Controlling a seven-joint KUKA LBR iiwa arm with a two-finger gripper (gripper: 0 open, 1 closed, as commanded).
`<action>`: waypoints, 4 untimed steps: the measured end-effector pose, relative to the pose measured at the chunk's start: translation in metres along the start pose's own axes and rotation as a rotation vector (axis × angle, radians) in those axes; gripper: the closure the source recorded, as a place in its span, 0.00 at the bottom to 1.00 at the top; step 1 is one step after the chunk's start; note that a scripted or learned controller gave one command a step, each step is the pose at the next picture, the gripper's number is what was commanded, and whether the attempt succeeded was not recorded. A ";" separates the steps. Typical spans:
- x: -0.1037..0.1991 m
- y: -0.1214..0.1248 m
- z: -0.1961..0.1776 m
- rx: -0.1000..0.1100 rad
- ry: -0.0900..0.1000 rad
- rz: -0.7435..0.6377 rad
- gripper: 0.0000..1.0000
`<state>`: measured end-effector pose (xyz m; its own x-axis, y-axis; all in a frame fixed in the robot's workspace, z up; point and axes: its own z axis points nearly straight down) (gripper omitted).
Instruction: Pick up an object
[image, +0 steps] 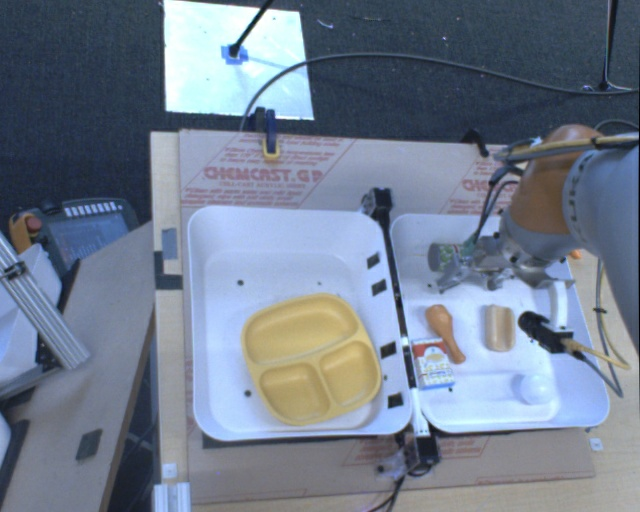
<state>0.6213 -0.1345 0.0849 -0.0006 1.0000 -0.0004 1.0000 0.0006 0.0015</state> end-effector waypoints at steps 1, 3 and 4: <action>0.000 0.001 -0.011 -0.004 0.000 0.001 1.00; 0.003 0.012 -0.121 -0.008 -0.001 -0.005 1.00; 0.010 0.016 -0.169 -0.006 -0.001 -0.006 1.00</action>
<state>0.6369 -0.1240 0.2535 -0.0067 1.0000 -0.0014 0.9999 0.0067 0.0078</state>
